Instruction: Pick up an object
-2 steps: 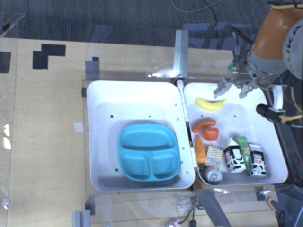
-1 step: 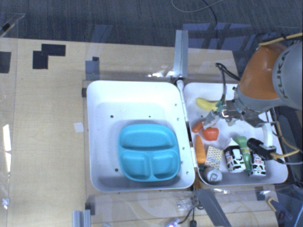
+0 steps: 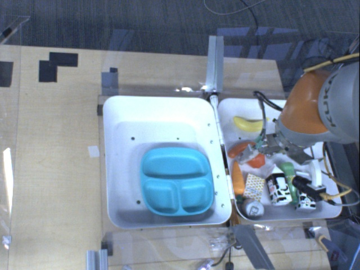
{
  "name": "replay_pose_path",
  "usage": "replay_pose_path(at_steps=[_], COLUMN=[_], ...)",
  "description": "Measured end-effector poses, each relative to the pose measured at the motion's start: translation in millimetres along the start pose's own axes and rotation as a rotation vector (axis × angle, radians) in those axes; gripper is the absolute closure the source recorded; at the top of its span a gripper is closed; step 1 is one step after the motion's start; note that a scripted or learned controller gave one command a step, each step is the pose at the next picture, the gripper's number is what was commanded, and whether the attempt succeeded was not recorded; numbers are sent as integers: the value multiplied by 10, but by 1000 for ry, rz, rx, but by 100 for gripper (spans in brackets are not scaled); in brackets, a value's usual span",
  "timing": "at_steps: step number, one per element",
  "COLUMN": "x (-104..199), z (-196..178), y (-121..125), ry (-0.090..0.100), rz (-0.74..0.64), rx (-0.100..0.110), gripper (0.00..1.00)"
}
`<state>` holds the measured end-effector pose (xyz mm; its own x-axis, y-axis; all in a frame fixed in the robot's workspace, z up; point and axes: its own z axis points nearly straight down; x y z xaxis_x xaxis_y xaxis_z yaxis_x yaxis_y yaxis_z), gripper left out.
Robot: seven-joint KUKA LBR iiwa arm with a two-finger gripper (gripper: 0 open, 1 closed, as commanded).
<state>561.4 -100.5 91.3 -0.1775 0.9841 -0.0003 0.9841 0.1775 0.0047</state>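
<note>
While the gripper dips into the right bin, finger state can't be told; the orange toy lies just beneath, light, smooth, likely slippery — best pinched across its narrow middle

Legible text: none. The black-and-white printed carton in the right bin carries markings too small to read. The checkered packet beside it shows pattern only; no letters, brands, or numbers can be made out.
</note>
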Motion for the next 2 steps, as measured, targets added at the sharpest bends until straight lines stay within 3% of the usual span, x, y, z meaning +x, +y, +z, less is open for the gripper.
replay_pose_path(at_steps=[1, 2], x=[12, 377], z=[-91, -1103], y=[13, -62], ry=[0, 0], rz=[-1, 88], rx=[-2, 4], gripper=[100, 100])
